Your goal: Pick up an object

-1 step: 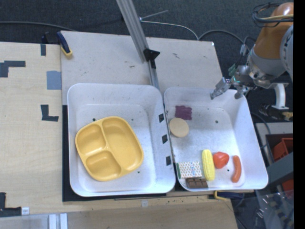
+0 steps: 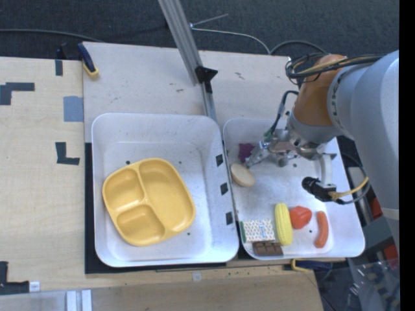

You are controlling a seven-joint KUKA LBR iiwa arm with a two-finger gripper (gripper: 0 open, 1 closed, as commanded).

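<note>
- Yellow tray (image 2: pixel 148 201) sat in the left bin (image 2: pixel 104 131)
- Right bin (image 2: pixel 350 238) held a purple piece (image 2: pixel 246 151), tan round (image 2: pixel 243 175), corn (image 2: pixel 283 223), red piece (image 2: pixel 299 217), sausage (image 2: pixel 321 229), and two blocks (image 2: pixel 262 237)
- Gripper (image 2: pixel 259 159) hung over that bin's far end, between purple piece and tan round; whether its jaws were open or closed, I couldn't tell

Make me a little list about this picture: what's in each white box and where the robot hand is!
left bin: yellow divided plate
right bin: purple item, tan round item, corn cob, red item, orange sausage, patterned card, chocolate bar
gripper: over the right bin's far end, near the purple item
held: nothing seen between the fingers
</note>
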